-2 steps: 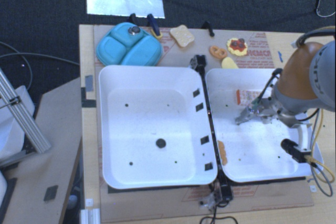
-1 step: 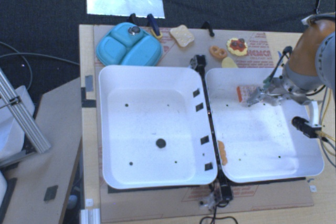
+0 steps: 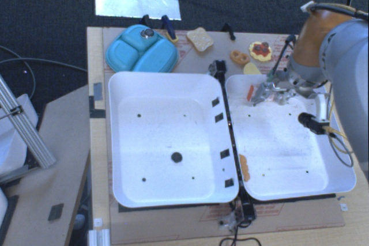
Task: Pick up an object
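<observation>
Hand (image 3: 260, 95) over right bin (image 3: 300, 181), grip state unclear | red piece (image 3: 251, 92) beside it | no legible writing

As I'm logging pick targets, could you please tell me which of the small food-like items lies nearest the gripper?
The small orange-red carrot-like stick in the right white bin, just left of the gripper. The tan ridged piece lies by the divider, far lower.

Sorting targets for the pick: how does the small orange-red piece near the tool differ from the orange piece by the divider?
The orange-red piece lies at the right bin's far end, beside the tool; the orange piece lies near the front, well away from the tool. The first looks redder and slimmer, the second paler and lumpier, against the bin's left wall. Both are small and elongated, in the same bin.
</observation>
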Controlling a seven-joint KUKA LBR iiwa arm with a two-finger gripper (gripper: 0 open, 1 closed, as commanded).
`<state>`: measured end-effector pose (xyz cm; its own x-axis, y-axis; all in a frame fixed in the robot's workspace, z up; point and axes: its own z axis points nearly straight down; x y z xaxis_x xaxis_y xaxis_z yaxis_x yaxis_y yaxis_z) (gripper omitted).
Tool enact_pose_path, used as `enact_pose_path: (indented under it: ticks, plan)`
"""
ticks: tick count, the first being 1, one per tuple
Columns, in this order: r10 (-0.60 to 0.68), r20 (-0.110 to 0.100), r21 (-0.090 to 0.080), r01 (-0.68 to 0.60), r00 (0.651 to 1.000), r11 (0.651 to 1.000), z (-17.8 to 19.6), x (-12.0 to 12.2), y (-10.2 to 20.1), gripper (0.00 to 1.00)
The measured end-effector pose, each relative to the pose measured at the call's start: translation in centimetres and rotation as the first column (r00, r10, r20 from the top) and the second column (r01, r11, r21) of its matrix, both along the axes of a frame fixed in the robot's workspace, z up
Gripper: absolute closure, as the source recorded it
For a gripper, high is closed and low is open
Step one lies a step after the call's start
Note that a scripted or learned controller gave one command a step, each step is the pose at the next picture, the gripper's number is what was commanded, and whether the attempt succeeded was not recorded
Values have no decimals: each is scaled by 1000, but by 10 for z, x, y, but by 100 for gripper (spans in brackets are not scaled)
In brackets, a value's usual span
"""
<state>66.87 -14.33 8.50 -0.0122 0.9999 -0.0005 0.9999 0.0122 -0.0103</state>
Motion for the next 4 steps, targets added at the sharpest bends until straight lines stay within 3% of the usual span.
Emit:
enact_pose_path:
  ticks: [1,2,4]
  plan:
    - [-4,10,1,4,1000,1000,0,-11,58,0]
    - [-7,-6,-2,7,1000,1000,-1,-3,57,0]
    - [-11,5,1,11,1000,1000,0,-1,38,0]
